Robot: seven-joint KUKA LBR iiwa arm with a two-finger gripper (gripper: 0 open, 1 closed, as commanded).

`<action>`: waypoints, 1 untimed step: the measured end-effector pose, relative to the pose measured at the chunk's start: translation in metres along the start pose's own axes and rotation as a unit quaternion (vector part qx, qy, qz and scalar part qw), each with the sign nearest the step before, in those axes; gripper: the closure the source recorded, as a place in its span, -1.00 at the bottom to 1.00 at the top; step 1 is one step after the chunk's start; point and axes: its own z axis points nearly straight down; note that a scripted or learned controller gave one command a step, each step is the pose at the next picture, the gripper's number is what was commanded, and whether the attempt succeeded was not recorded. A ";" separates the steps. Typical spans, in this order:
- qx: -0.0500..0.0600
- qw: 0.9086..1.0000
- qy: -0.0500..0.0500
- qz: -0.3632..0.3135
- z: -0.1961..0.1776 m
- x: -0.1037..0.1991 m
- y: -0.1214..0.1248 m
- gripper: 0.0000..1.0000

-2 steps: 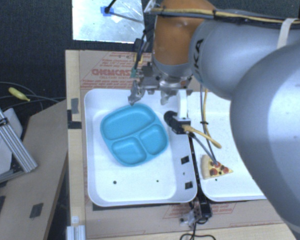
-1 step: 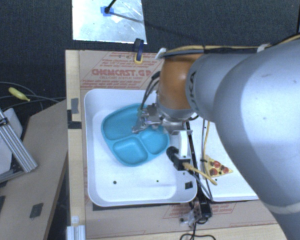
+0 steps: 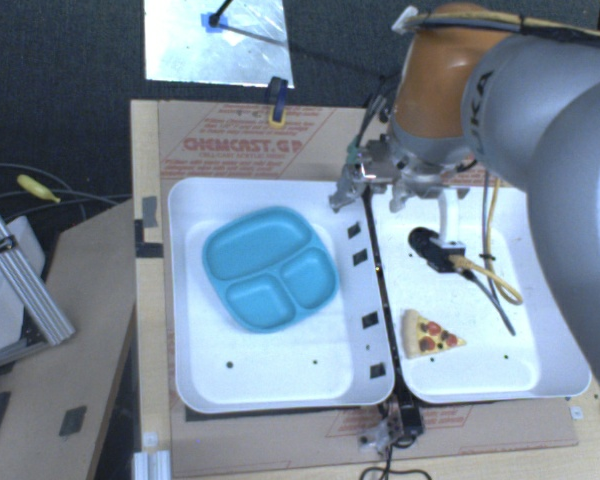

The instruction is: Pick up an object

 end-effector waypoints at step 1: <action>0.008 1.000 0.004 -0.007 -0.037 0.072 -0.073 -1.00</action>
